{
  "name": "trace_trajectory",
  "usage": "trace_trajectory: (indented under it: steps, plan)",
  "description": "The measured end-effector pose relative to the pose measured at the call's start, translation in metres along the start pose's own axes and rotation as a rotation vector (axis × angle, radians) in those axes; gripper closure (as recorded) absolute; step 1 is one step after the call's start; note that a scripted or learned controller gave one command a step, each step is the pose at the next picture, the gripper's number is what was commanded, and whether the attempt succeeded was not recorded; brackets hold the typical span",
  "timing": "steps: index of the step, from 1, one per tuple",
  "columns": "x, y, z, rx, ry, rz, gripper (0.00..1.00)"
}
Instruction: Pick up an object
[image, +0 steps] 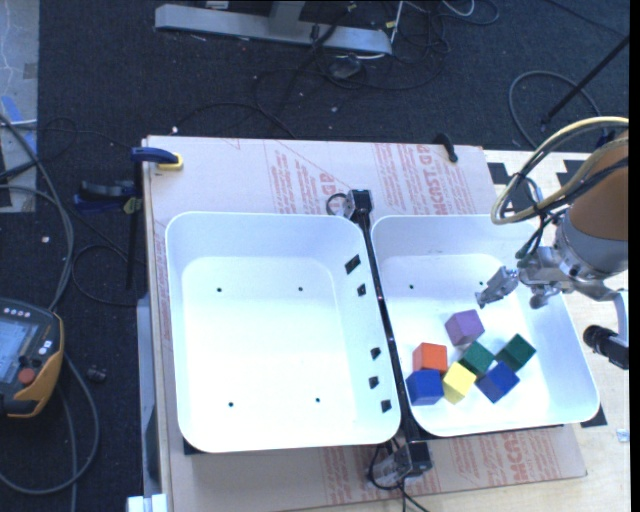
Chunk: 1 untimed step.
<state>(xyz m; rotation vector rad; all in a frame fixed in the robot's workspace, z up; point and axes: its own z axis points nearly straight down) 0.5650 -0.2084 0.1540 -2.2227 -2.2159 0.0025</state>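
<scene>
- The gripper (497, 288) hung over the far right part of the right bin (575, 350), above the white floor and apart from the blocks; whether it was open or closed could not be told, and nothing showed in its hold
- The left bin (180, 330) lay beside the right one, the two touching along a shared dark seam
- In the near middle of the right bin, an orange block (431, 356) sat just above a blue block (424, 386)
- A yellow block (459, 381) lay just right of them, with a purple block (464, 326) farther back, nearest the gripper
- A dark green block (479, 356), a second blue block (497, 381) and a green block (517, 351) closed the cluster on the right
</scene>
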Motion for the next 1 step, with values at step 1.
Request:
trace_trajectory:
  steps: [1]
  plan:
    - [0.0348,0.04,0.0689,0.0,0.0,-0.007,0.0]
